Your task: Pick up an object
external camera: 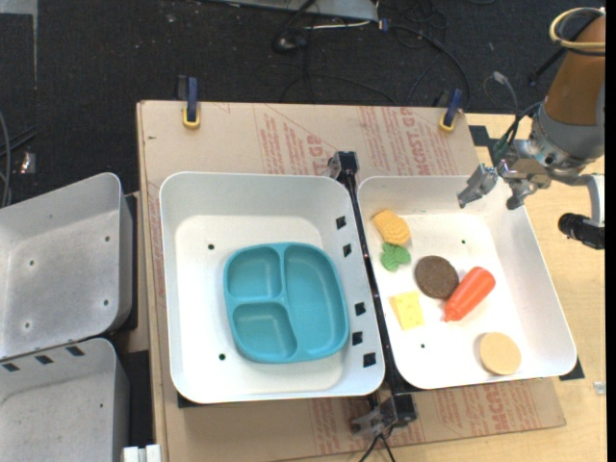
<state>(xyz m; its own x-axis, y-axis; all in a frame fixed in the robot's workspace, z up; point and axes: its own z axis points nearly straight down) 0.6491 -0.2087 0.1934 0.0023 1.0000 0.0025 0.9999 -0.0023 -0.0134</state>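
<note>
The right bin (539, 287) holds several toy foods: a yellow corn piece (392, 226), a green broccoli piece (394, 256), a brown cookie (436, 276), an orange carrot (469, 293), a yellow cheese wedge (407, 310) and a tan round biscuit (500, 352). My gripper (497, 187) hangs above the bin's far right corner, well clear of all the foods. Its two fingers are spread apart with nothing between them.
The left bin (188, 258) holds a teal three-compartment plate (285, 301). A black divider (361, 277) runs between the bins. Two clamps (191, 103) hold the cardboard base at the back. White lids (58, 258) lie off to the left.
</note>
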